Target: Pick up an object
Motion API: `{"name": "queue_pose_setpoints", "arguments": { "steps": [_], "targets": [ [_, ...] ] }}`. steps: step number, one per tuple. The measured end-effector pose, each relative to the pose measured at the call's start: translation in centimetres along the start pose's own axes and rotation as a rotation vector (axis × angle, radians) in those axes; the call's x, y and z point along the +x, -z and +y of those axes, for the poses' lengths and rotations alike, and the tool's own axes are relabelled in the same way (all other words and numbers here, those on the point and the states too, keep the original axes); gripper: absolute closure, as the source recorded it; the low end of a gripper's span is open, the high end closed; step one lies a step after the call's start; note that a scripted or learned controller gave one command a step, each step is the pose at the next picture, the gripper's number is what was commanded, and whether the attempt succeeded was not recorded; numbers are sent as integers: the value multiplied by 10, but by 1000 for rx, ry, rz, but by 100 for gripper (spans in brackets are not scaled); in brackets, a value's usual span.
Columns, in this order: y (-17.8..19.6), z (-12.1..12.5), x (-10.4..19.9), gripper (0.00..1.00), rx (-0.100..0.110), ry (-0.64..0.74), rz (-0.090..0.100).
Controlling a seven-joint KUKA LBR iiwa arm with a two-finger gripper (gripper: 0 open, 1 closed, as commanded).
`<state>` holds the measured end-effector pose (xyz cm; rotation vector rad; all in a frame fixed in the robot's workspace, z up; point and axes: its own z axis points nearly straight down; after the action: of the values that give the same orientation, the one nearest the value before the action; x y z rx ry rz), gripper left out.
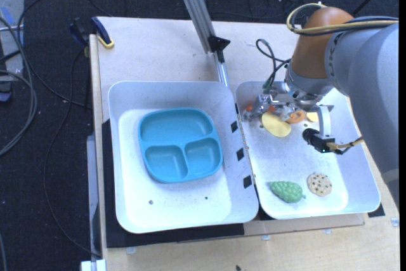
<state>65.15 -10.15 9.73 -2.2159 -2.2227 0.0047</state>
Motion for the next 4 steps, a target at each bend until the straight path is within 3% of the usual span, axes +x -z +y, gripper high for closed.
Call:
{"name": "queue_pose_setpoints", "arguments": {
  "steps": [1, 3, 4],
  "targets": [
    [15, 2, 0, 100, -7, 0, -1],
    [130, 3, 0, 100, -12, 0, -1],
    [139, -8, 61, 100, -4, 5, 2]
  ]
}}
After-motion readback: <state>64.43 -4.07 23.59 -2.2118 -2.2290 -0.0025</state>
